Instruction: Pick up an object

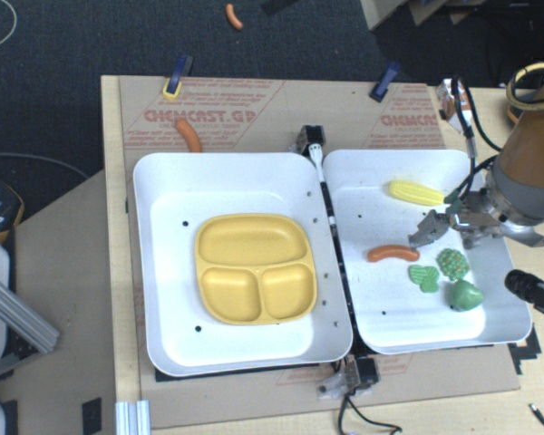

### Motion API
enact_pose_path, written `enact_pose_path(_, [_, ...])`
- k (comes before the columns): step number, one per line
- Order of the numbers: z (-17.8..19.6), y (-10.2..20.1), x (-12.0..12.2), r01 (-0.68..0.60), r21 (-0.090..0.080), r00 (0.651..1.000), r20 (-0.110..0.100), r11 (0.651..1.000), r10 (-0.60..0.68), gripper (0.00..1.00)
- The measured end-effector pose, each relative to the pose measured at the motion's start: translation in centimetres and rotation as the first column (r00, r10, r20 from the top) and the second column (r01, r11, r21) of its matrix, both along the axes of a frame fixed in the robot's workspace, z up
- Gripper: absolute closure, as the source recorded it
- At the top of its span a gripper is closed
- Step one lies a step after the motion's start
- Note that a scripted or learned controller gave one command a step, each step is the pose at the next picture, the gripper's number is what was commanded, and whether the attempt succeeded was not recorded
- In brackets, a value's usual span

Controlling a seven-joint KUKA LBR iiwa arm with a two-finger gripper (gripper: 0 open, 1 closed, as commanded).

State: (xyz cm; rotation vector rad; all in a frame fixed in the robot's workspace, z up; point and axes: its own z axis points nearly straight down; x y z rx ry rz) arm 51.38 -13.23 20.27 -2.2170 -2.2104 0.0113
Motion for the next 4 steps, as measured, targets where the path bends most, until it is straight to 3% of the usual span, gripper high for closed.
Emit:
enact_pose_path(1, [0.6, 0.0, 0.3, -0.003, -0.002, 1.0, 0.013, 1.0, 0.003, 0.0])
enact_pose_path(3, [-10.0, 0.2, 0.2, -0.002, 0.0, 1.0, 0.006, 1.0, 0.002, 0.0])
enact_pose_path(4, [-11.8, 0.2, 0.3, -0.003, -0.001, 1.0, 0.012, 1.0, 0.003, 0.0])
